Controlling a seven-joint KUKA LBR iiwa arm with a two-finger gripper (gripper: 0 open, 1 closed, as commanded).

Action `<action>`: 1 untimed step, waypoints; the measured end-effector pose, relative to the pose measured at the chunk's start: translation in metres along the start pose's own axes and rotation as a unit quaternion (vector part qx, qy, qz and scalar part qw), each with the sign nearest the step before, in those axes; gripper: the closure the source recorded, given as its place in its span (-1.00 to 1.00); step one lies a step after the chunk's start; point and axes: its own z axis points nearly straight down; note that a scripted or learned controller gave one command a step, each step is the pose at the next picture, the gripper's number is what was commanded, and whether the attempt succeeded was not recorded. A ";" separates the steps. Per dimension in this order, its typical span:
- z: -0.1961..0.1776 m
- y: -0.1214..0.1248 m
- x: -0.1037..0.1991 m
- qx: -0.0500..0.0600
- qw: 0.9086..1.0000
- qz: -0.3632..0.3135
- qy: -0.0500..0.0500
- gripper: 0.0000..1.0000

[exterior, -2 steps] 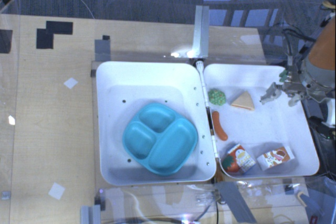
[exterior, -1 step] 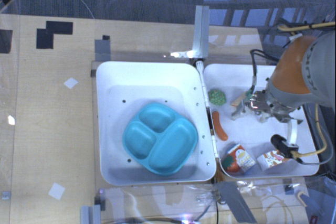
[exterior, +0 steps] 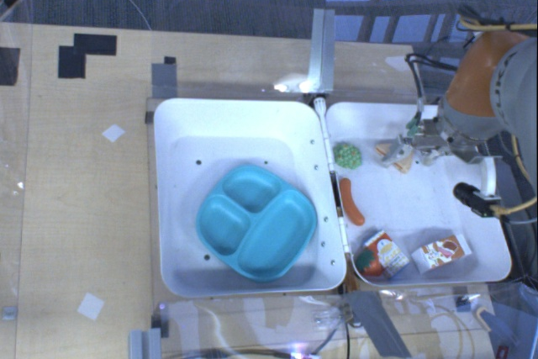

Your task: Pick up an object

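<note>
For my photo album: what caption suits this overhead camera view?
Robot gripper hovers over the right bin near toy broccoli; blue plate fills the left.

A blue divided plate [exterior: 256,221] lies in the left white bin [exterior: 176,181].

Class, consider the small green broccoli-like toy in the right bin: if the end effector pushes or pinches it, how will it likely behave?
The green toy looks rounded and bumpy, so a push would probably roll it, perhaps toward the bin wall close beside it. It seems small, so likely light and easily knocked away. Its knobbly surface may give the end effector some grip, though a rounded shape could squirt out.
</note>
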 end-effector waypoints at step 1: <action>-0.014 0.003 0.001 -0.004 1.000 -0.003 -0.001 1.00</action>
